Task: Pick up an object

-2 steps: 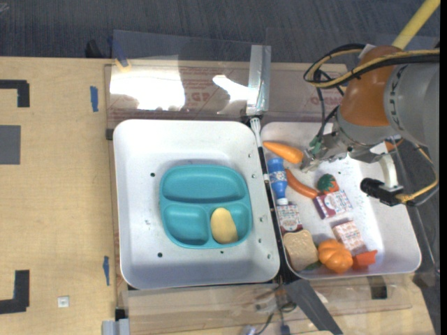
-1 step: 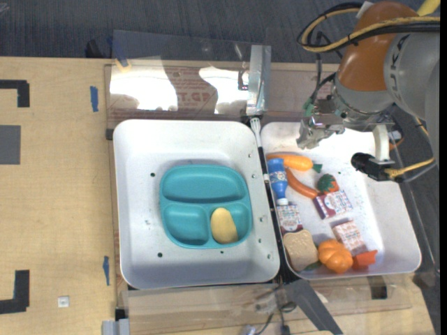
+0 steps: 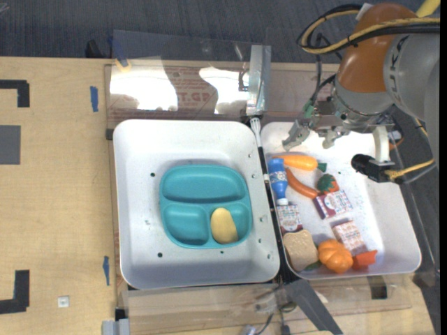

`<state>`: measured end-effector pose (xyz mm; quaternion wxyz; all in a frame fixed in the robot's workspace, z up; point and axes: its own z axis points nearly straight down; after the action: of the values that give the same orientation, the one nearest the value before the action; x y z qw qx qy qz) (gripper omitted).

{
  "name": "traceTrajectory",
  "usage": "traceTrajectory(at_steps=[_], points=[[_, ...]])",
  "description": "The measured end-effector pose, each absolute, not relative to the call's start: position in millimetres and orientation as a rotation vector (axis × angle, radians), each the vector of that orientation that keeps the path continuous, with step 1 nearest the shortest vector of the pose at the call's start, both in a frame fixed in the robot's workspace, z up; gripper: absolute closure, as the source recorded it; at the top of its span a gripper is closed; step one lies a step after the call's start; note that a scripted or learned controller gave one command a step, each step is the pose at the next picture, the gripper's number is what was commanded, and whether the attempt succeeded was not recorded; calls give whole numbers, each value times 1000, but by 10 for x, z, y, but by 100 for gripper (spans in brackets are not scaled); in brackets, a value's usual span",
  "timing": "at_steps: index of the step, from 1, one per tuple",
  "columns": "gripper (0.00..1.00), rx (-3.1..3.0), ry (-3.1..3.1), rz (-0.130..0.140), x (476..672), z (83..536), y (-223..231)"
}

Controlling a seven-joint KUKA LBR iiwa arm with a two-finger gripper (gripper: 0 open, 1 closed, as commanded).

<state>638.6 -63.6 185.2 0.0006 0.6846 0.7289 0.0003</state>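
I'm holding the gripper (image 3: 311, 135), fingers spread and empty, upper right, lining up squarely over the carrot (image 3: 300, 162) before descending.

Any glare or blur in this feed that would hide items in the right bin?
Camera view: strong glare washes the clear sheet behind the left bin; the right bin has a bright patch at its upper floor near the gripper, which looks slightly soft; the carrot, bottle and orange toy read clearly.
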Motion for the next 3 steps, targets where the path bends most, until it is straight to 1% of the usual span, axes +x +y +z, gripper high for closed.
traceTrajectory(at_steps=[1, 2, 3], points=[[0, 2013, 2417, -4, 6247, 1231, -1050], [0, 2094, 2336, 5, 6028, 870, -1216], [0, 2226, 2209, 5, 6107, 870, -1004]])
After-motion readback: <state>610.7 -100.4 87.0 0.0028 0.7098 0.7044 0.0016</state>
